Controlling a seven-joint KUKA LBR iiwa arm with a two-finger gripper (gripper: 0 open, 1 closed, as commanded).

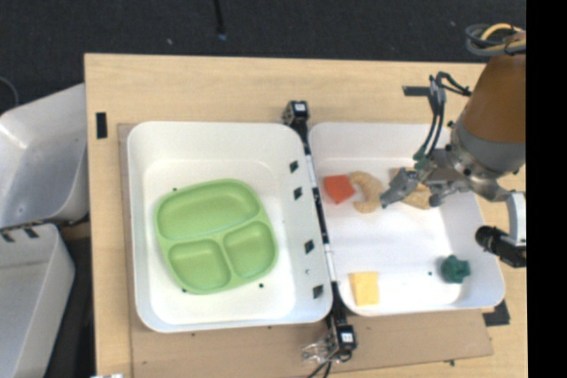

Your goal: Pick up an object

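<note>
From the overhead camera I can read no brand, label or writing on anything. My gripper hangs low over the right bin, reaching in from the right under the orange band of the arm. Its fingers point left, but I cannot tell whether they are spread or closed, or whether they grip anything. Their tips sit just beside a tan curved piece, perhaps touching it. A red block lies just left of that piece. Nearer the front wall rests a yellow block, and a dark green object sits toward the right corner. In the left bin on the desk I see a green divided plate.
</note>
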